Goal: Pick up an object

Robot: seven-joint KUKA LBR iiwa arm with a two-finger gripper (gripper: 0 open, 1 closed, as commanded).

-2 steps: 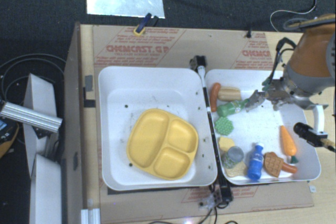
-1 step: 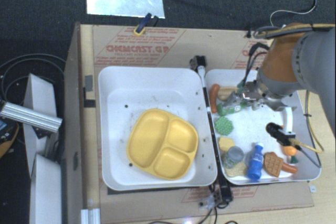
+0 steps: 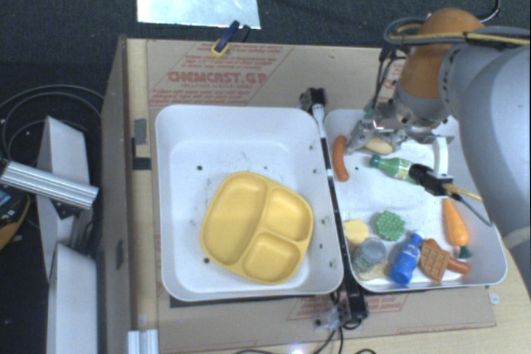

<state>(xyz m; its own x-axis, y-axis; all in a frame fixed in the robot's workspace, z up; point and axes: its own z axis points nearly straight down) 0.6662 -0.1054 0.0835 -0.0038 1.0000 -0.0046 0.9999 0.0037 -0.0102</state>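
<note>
The grey KUKA arm (image 3: pixel 489 108) is reaching in from the right edge of the camera view, its broad rounded link filling the upper right corner. The orange band above the wrist (image 3: pixel 431 54) is sitting above the metal two-finger gripper (image 3: pixel 380 137), which is pointing downward. The gripper's silvery fingers (image 3: pixel 362 134) are angling toward the lower left, though their spacing is too unclear to judge.
</note>
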